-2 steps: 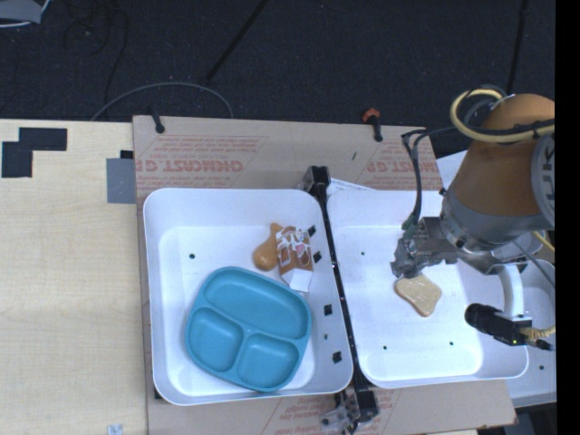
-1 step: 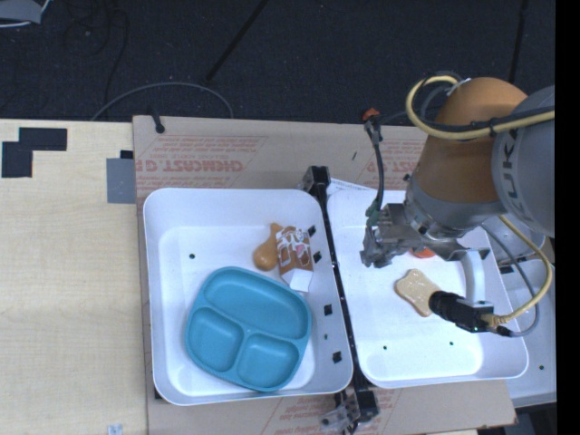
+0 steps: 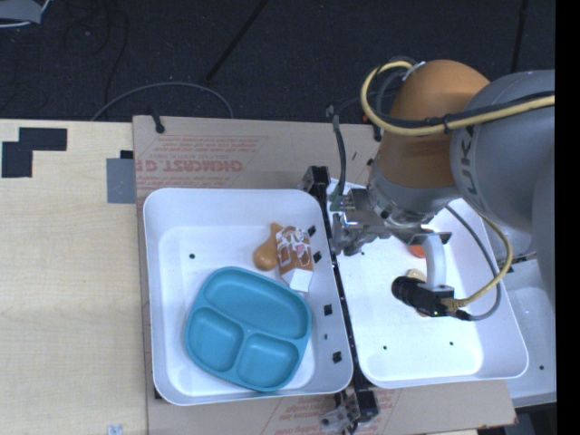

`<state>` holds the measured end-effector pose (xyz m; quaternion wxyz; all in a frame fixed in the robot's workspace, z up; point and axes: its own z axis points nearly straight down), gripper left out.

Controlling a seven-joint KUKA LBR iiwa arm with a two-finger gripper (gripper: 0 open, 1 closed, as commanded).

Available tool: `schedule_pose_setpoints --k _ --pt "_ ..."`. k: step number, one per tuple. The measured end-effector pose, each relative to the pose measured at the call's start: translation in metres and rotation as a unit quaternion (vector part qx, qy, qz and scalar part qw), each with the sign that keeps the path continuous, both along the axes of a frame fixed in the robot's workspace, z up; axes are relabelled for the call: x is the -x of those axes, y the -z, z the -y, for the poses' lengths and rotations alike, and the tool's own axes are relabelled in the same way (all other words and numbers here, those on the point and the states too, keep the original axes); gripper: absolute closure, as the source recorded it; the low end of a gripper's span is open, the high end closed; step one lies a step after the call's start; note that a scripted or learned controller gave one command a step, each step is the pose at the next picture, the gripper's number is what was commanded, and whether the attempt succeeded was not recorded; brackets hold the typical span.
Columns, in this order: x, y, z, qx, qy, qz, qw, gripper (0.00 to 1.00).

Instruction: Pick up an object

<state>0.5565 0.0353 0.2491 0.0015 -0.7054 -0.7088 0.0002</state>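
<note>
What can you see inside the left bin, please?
The left bin holds a blue divided tray and, beside its upper edge, a brown-and-white toy. A white piece shows between them; whatever lies under the tray is covered.

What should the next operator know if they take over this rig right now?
End effector: low over the divider between the bins, at the right bin's left edge; nothing visibly held.
Left bin: blue divided tray, with a brown-and-white toy beside its upper right corner.
Right bin: a small orange item peeks out beneath the arm, mostly hidden.
Done: no pick evident.
Left: grasp and lift one object.
</note>
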Motion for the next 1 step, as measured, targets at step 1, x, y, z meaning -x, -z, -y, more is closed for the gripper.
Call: schedule_pose_setpoints --k 1 --pt "-0.0236 0.0117 -0.0546 0.0004 0.0 0.0 1.0 1.0"
